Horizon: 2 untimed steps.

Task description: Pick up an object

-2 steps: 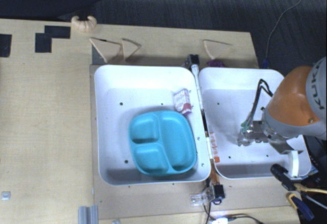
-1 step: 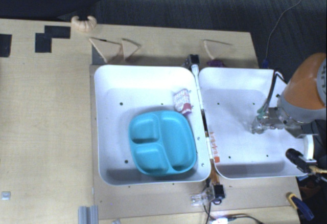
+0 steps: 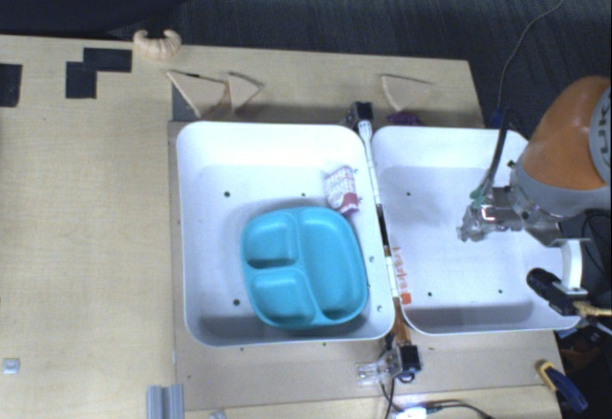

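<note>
The gripper (image 3: 475, 226) hovered over the right bin (image 3: 449, 312); finger state could not be determined. The blue tray (image 3: 304, 266) and small packet (image 3: 341, 188) lay in the left bin (image 3: 206, 216), well apart leftward.

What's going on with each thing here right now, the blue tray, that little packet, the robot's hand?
Blue tray: lying flat, right side up, in the left bin, its three compartments showing.
Small packet: lying loose in the left bin, at the tray's upper right edge.
Hand: over the right bin, nothing seen in it.
</note>
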Motion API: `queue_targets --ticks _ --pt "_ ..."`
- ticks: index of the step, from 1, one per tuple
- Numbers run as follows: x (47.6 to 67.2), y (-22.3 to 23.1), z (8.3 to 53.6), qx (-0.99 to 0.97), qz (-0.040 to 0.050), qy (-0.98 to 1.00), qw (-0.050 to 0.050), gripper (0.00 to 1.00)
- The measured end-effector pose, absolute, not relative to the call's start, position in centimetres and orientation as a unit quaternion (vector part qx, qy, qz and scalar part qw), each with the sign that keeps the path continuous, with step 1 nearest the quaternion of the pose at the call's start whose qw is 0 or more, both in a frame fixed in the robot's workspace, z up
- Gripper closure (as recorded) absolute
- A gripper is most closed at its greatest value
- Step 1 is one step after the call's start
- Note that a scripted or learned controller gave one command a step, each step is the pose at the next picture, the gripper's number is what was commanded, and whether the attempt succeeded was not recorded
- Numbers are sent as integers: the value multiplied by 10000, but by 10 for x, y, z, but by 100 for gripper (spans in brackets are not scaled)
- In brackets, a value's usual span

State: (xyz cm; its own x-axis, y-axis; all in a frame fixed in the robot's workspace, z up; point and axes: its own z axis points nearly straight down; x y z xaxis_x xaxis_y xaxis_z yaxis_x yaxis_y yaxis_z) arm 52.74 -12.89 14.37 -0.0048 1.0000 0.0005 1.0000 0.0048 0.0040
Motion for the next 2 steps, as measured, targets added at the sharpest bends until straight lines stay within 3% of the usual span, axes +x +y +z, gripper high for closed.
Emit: queue_targets --ticks 1,2 --pt "579 -60 185 7051 22 7091 11 100" --pt "631 -23 190 7045 19 7097 9 100"
